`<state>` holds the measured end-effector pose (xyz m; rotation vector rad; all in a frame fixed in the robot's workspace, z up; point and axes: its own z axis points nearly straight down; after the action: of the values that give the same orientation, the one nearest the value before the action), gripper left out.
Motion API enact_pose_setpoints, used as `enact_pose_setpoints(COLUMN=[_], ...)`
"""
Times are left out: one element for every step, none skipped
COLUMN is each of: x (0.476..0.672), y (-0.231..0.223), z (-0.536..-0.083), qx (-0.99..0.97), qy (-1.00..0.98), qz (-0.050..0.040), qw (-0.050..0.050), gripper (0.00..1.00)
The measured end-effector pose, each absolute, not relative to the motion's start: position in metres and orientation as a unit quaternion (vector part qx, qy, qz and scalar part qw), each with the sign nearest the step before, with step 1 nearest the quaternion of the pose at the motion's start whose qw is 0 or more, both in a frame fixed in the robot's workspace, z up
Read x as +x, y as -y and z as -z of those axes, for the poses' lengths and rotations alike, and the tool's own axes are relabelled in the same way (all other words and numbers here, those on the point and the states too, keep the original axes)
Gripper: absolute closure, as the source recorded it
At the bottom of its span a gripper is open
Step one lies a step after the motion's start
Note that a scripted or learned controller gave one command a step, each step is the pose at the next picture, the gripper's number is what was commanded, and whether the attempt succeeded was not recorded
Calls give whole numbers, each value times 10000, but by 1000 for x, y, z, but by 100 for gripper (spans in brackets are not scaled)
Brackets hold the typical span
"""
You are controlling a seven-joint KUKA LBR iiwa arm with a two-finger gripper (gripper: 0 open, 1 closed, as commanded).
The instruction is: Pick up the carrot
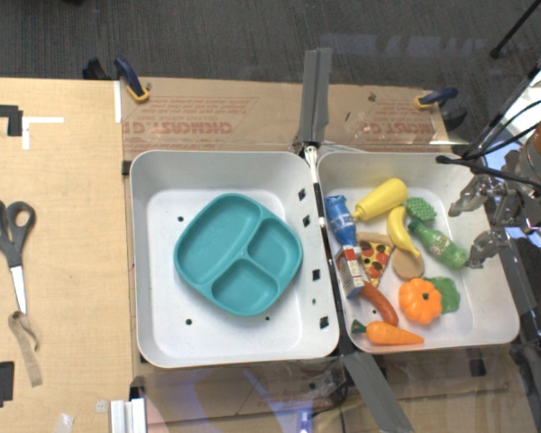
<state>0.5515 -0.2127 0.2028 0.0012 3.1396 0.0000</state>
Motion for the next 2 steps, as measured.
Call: enact_pose_setpoints(x=[519,490], y=[160,131], z=[-111,-94], qx=[-17,-494], qy=[-10000,-9988], qz=[20,7], qw=[93,41], gripper=[0,0])
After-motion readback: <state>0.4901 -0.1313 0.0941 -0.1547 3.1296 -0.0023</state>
